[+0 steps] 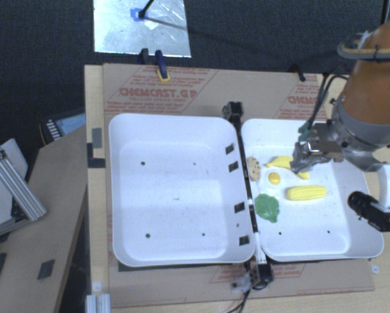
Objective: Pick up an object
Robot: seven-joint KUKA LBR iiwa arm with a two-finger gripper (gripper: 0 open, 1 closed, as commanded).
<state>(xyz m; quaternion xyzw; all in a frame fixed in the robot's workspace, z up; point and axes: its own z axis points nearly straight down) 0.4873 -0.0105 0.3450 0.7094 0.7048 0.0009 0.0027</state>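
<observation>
Hovering at frame right, our grey two-finger gripper (304, 156), grip state unclear, overlaps the yellow plastic banana (282, 162) lying crosswise, leftward.

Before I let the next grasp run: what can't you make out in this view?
- Fingers: the gripper body hides them from above, so their state is unclear.
- Banana: its right end lies under the gripper; contact can't be judged.
- Cookie: too small and part hidden by the bin edge.
- Arm: cut off by the right edge.
</observation>
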